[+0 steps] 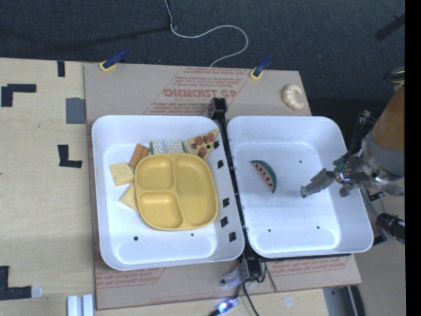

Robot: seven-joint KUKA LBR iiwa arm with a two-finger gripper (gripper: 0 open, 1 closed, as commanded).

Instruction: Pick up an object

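While the gripper (pixel 316 187) hovers, finger state unclear, one watermelon slice (pixel 265 174), one yellow plate (pixel 176 191), two bins (pixel 329 131).

Two white bins (pixel 105 176), one yellow divided plate (pixel 176 191), one watermelon slice (pixel 265 174), two blue clamps (pixel 114 59).

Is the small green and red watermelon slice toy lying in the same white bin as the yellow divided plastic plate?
No: the watermelon slice toy lies in the right white bin, while the yellow divided plate sits in the left white bin.
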